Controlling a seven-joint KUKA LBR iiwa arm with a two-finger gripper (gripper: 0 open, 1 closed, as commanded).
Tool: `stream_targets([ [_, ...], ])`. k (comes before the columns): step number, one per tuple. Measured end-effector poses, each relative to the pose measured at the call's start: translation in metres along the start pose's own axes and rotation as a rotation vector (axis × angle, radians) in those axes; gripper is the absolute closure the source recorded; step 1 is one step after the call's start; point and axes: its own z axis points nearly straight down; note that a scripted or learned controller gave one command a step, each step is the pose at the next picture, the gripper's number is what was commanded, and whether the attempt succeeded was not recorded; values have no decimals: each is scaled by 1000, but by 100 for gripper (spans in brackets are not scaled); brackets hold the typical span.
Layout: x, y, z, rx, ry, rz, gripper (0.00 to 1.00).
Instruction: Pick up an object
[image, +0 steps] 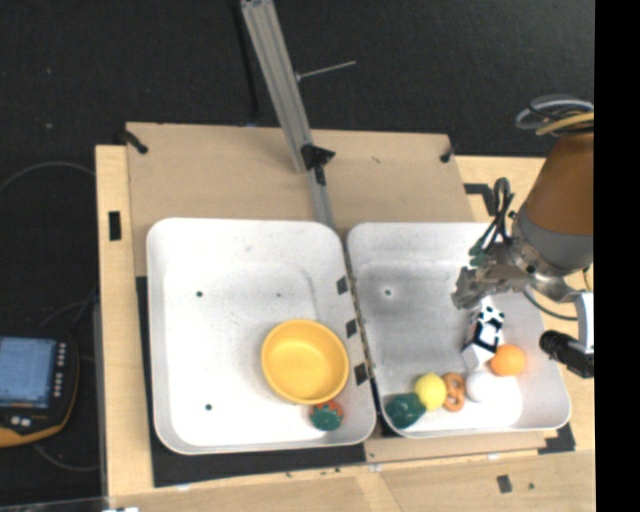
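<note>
You risk the gripper (478, 290) (finger state impossible to tell) glancing off the black-and-white toy (487, 326) just below its fingers.

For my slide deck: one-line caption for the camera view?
Gripper over the right bin near clustered toys; yellow bowl in the left bin.

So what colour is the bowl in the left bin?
Yellow bowl, best seen in the camera view.
</note>
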Motion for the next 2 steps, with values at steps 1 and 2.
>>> stream_targets([
  [1,39,22,5,1,1,-2,100],
  [2,88,44,13,2,1,-2,100],
])
